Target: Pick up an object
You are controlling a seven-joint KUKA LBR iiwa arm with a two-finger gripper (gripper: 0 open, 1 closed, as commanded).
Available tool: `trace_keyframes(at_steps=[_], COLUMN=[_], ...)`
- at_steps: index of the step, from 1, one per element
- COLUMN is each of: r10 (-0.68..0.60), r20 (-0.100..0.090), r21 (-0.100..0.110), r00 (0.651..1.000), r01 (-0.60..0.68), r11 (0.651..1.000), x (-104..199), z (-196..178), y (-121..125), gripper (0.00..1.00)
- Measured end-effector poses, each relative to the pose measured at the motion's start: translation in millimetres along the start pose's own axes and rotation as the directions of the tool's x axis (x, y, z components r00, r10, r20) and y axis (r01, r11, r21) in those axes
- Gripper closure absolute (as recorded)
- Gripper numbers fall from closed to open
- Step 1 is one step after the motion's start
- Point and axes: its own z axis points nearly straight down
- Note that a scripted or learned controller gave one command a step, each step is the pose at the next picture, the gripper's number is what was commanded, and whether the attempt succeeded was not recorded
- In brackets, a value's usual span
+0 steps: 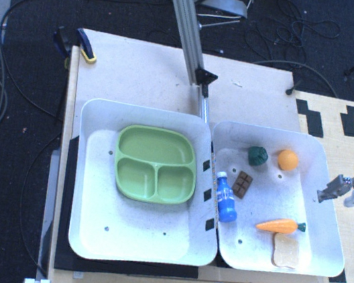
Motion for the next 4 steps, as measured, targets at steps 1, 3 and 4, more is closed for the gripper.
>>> trace_keyframes(at_steps=[1, 3, 4], r10=[0.000, 0.001, 0.002], r20=[0.001, -0.001, -0.002], r21=[-0.002, 0.003, 0.002], r00=[1.000, 1.000, 1.000], r01=[0.000, -0.001, -0.002], r11=[1.000, 1.000, 1.000], x=[0, 2, 4], z=[-1, 107, 150], y=[0, 4, 2], gripper=[0.00, 0.00, 0.00])
